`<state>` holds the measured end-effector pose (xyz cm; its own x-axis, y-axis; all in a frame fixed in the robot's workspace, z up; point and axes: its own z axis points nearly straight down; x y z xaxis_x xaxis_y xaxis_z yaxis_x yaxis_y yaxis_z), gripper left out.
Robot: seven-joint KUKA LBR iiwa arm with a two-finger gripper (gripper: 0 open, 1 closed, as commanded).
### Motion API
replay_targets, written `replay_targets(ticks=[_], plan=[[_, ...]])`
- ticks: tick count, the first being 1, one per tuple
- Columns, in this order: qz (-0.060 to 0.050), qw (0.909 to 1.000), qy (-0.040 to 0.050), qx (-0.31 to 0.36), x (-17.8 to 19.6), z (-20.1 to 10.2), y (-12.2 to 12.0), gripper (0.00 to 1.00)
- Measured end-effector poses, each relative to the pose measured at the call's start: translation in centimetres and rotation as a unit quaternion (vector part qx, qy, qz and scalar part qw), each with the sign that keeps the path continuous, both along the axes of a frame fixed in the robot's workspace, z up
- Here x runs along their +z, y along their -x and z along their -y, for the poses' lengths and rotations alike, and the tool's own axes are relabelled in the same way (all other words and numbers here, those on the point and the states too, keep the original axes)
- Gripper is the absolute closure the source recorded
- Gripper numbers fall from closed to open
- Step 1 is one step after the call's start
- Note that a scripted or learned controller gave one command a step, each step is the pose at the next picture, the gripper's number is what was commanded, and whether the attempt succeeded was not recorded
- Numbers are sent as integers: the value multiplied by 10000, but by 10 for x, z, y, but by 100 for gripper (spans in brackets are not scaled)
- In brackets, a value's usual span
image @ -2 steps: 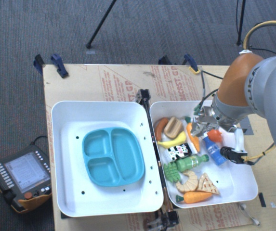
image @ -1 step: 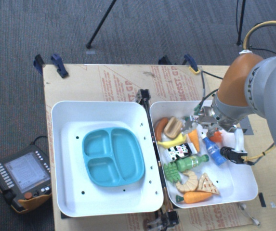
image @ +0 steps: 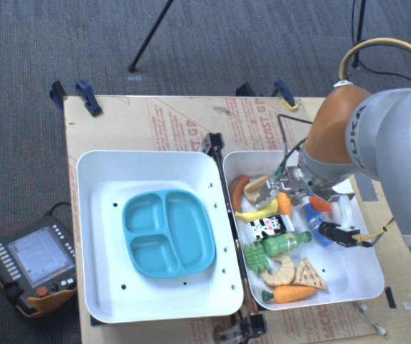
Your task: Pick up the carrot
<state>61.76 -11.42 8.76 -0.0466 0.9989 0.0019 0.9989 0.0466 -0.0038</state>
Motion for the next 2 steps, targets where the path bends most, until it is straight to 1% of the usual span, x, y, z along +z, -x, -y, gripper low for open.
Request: replay_targets(ticks=[1,2], plan=[[1,10000,-4,-13,11,1,0,100],[24,9989,4,-462,130,-69,2,100]])
